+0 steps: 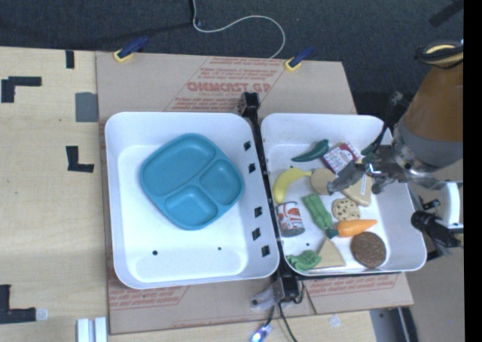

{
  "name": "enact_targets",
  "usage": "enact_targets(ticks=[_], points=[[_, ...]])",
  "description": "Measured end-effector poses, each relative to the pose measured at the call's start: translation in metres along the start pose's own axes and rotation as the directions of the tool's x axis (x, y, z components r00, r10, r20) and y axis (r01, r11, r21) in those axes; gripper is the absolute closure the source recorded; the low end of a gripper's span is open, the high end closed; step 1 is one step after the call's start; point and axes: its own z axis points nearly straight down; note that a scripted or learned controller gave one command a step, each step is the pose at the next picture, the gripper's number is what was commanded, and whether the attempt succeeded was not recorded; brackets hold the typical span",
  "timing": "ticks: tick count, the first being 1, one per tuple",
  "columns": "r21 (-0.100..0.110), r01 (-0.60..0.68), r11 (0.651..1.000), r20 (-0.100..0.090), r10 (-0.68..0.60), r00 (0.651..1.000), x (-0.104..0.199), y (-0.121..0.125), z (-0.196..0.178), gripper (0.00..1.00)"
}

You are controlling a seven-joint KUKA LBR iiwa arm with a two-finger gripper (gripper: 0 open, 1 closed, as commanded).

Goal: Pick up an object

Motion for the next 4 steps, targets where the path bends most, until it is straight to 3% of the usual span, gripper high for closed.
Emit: enact_targets(ticks=[1,2,3,4], points=[[0.001,0.001,1.0,0.0,-0.001,1.0,0.001,0.0,-0.01,1.0],[-0.017,0.001,1.0,0.003,-0.001,1.0,0.013,-0.025,-0.15,1.0],[-0.02,-0.004,1.0,0.008,0.004,1.0,-0.04,-0.026,-0.313,1.0],[-0.002,0.004,1.0,0.0,-0.004,1.0,0.009,-0.025,-0.304,1.0]])
